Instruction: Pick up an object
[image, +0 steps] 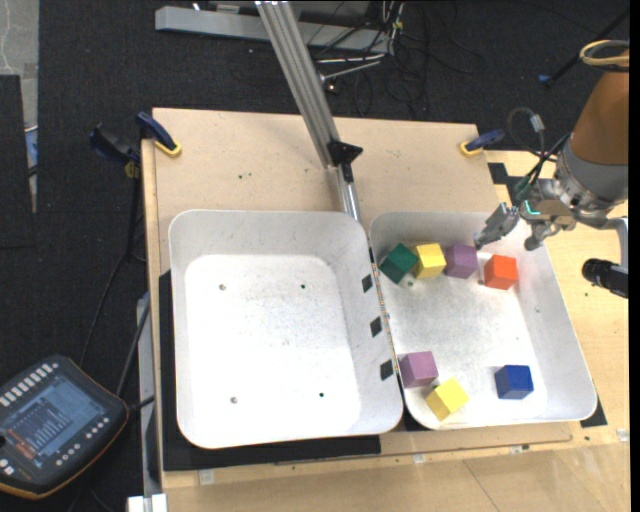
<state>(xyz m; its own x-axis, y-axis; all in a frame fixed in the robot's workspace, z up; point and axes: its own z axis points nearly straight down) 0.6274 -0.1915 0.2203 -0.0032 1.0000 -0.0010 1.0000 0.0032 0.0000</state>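
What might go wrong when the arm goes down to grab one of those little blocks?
1. The green block, yellow block and purple block sit packed in a row, so the fingers may find no gap and just push them.
2. The orange block, nearest the open gripper, lies near the right bin's sloped wall; a finger could catch the wall or nudge the block aside.

Clearance, right bin (560, 330)

Open floor mid-bin; blocked along far wall by green cube (398, 263), yellow cube (431, 259), purple cube (461, 260), orange cube (499, 270).
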